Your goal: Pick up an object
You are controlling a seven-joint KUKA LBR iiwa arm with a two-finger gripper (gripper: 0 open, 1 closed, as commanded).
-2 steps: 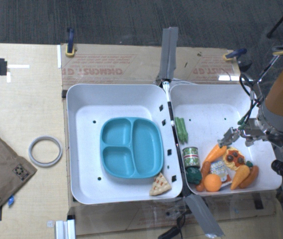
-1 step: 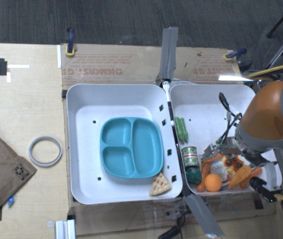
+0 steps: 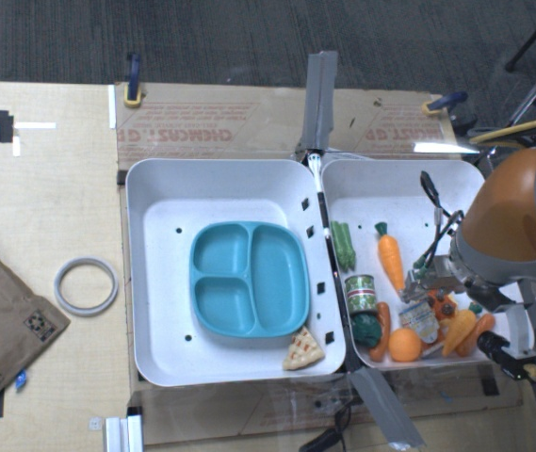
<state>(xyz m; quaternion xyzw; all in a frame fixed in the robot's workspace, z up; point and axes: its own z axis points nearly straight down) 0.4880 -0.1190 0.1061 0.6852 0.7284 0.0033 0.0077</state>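
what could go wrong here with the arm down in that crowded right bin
1. The gripper sits low among tightly packed toys by the orange, so it may pinch two at once or shove them aside.
2. The carrot lies close beside it and could get knocked.
3. Items crowd the right bin front wall, limiting finger room.

Open floor is being left across the right bin [image 3: 395, 191] toward 12 o'clock. Its 6 o'clock end is being crowded by a carrot [image 3: 390, 261], can [image 3: 360, 293], orange [image 3: 404, 345] and the arm [image 3: 512, 219] at 3 o'clock.
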